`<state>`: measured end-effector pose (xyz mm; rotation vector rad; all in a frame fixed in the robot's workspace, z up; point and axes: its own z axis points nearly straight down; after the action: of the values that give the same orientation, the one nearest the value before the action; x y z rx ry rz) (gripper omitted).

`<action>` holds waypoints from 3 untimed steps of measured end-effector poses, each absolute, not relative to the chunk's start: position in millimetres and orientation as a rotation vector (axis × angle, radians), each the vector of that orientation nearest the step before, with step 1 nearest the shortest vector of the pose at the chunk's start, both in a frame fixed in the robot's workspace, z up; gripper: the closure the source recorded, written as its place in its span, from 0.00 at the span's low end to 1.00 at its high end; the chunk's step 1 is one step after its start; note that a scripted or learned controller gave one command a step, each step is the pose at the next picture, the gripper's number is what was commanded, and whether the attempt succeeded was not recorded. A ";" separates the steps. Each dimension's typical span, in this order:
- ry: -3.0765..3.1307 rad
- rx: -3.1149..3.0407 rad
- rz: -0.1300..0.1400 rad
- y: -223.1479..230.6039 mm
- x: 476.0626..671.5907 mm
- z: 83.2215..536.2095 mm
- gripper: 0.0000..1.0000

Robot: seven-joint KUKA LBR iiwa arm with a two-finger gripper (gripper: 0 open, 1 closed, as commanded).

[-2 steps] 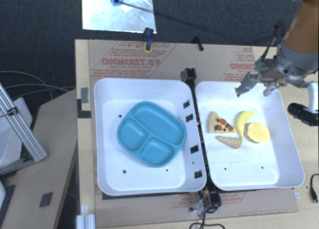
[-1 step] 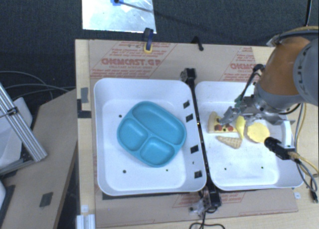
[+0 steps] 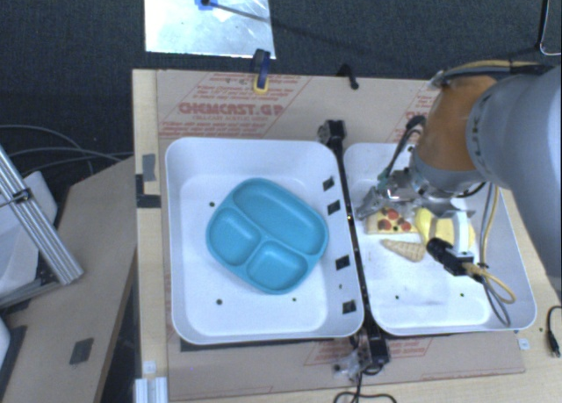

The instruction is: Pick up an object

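Observation:
In the right bin (image 3: 439, 309) a toy pizza slice (image 3: 392, 222) with red dots lies near the bin's left wall. Just in front of it lies a tan wedge-shaped piece (image 3: 406, 250), and a yellow block (image 3: 443, 227) lies to their right. My gripper (image 3: 379, 202) hangs low over the far left part of this bin, right above the pizza slice's far edge. The grey arm with its orange band (image 3: 457, 129) covers the bin's far right part. Whether the gripper touches the pizza slice is hidden by the wrist.
The left bin (image 3: 198, 305) holds a blue divided plate (image 3: 266, 234). Black clips (image 3: 338, 208) run along the wall between the bins. A black part with a yellow cable (image 3: 488, 280) trails over the right bin's front right. Cardboard lies under both bins.

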<state>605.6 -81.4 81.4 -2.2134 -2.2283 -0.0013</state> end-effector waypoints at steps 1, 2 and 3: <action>-2.213 -2.229 0.008 -151.6 522.5 84.3 0.00; -2.240 -2.214 -0.014 -77.5 539.1 190.7 0.00; -2.228 -2.233 -0.004 -101.7 499.1 83.0 0.00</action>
<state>499.1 -101.7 83.0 -2.2332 -2.2276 -0.0036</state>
